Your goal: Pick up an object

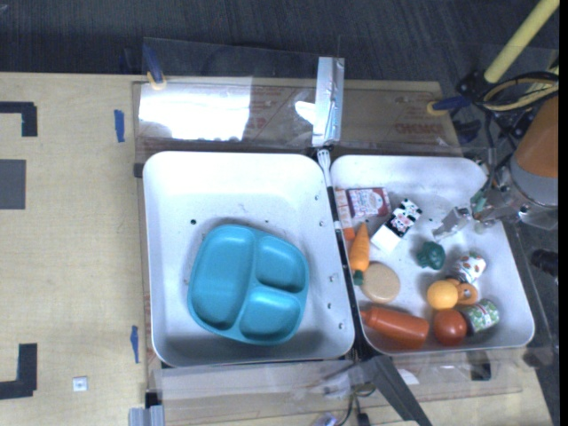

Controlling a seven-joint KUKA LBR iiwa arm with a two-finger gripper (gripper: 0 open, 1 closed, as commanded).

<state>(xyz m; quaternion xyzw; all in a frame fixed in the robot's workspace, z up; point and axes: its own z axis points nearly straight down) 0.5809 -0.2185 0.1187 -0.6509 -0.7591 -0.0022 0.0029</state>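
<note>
Nearest the camera, at the lower rim of the right bin [524, 322], lies a long red sausage-shaped toy [394, 326], with a red round fruit [450, 327] touching its right end and a small green-labelled can [483, 315] just beside that; they crowd the near wall, probably because loose toys slide and settle against a rim. Above them sit an orange ball [442, 294], a tan disc [382, 283], a carrot [358, 248] pressed along the left wall, a dark green lump [431, 256], a black-and-white cow figure [406, 217] and a flat printed packet [366, 203]; any of these could serve as the object to pick up, and all lie in this one bin, within the arm's reach from the right.

The left bin [169, 238] holds a blue divided plate [248, 282], set apart from the clutter, perhaps as a place for sorted things; that is a guess.

The gripper [457, 221] hangs over the upper right part of the right bin, above bare floor between the cow and the far corner; its metal parts are small and blurred, so I cannot tell how far the jaws stand apart, and nothing is visibly held. The counter [62, 264] beside the bins bears only tape marks.
</note>
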